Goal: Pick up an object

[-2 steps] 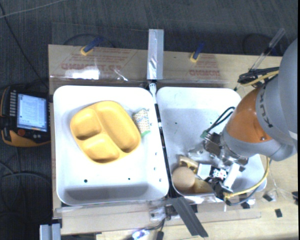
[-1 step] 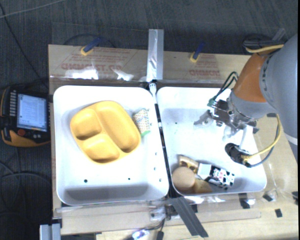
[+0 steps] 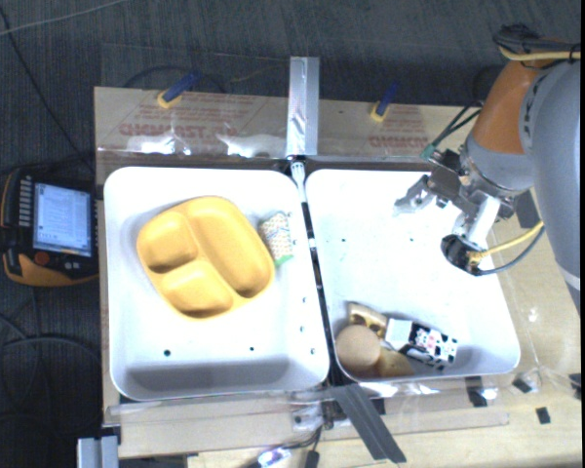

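Overhead slanted view of a bench with two shallow white bins side by side.

Left white bin (image 3: 127,291), centre-left of frame: holding a yellow plastic divided tray (image 3: 205,254) with three compartments, lying flat and turned at an angle in the upper half of the bin. Just beside the tray's right edge, against the wall shared with the other bin, a small speckled cream packet with a green edge (image 3: 277,236).

Right white bin (image 3: 409,271), centre-right of frame: contents gathered in the lower left corner. There, a round tan ball-like object (image 3: 359,348), touching a small brown-and-gold item (image 3: 365,315) just above it and a black-and-white patterned box (image 3: 421,341) at its right. All three well apart from the gripper.

Grey arm with orange band (image 3: 507,105), entering from the upper right of frame. Two-finger gripper (image 3: 416,197) poised over the upper right part of the right bin, pointing left; fingers apart, nothing between them. Black cylindrical part with a cable (image 3: 462,253) hanging just below the wrist.

Outside the bins: orange-and-black handheld pendant with a lit screen (image 3: 51,224) at the left edge of frame, on dark carpet. Upright metal profile (image 3: 303,105) at upper centre, above the junction of the bins. Two blue-and-yellow clamps (image 3: 178,88) on the board behind the bins, along the upper part of frame.
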`<action>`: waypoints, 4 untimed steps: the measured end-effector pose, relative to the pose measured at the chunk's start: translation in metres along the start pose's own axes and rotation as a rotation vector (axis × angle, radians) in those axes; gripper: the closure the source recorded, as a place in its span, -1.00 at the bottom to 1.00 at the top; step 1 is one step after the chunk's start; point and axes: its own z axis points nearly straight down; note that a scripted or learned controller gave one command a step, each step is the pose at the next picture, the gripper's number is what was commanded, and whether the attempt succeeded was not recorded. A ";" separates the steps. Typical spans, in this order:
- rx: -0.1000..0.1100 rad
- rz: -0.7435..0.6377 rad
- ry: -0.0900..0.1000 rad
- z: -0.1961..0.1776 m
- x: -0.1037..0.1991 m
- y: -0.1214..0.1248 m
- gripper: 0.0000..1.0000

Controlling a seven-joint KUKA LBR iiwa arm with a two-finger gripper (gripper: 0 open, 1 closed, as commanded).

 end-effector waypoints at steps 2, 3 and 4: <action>0.000 0.017 0.001 0.092 -0.029 0.036 -1.00; 0.003 0.015 -0.003 0.084 -0.029 0.035 1.00; -0.001 -0.017 0.001 -0.039 -0.051 0.030 1.00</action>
